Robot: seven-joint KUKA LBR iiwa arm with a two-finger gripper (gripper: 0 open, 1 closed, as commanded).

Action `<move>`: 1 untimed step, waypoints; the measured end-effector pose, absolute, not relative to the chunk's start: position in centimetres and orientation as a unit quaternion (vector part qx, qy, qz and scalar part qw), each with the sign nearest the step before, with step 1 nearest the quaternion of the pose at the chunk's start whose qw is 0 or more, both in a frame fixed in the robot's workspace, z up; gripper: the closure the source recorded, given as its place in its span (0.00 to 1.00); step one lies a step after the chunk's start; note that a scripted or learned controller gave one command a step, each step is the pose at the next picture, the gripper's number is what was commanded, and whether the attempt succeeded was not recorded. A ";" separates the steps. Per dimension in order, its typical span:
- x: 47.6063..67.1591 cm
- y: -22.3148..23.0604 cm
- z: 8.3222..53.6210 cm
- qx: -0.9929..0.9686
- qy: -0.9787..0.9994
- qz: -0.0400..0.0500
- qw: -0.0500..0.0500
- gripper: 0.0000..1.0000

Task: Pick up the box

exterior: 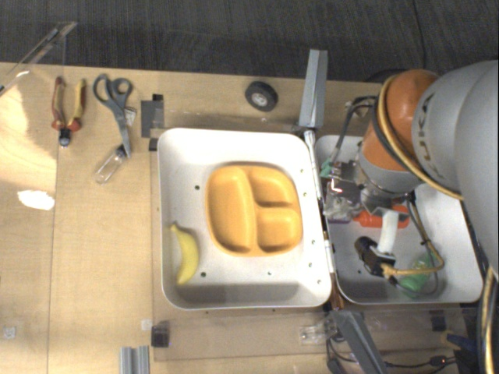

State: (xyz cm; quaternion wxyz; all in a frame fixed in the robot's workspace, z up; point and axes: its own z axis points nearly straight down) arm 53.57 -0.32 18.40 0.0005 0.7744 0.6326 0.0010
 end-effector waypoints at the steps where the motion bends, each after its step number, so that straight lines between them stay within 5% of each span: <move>1: 48.9 -1.2 24.9 0.649 0.761 0.002 0.003 1.00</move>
